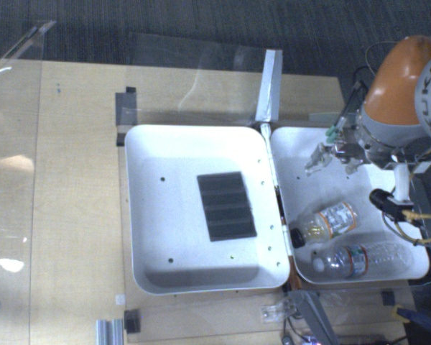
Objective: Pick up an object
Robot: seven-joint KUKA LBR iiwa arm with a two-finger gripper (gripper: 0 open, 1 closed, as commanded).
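The tool [329, 155] hangs over the upper part of the right bin [296, 144], fingers spread apart with nothing between them. The nearest candidate, a small bottle with a black cap [329, 221], lies on the bin floor below the tool in the view, toward the near edge. Its long axis runs roughly left-right, cap pointing left toward the divider; a clear bottle [355, 259] lies just beyond, similarly oriented.

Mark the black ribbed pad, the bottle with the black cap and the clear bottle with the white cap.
black ribbed pad [226, 205]: camera view, centre of its top face.
bottle with the black cap [332, 221]: camera view, on the label around its body.
clear bottle with the white cap [359, 259]: camera view, middle of its body.
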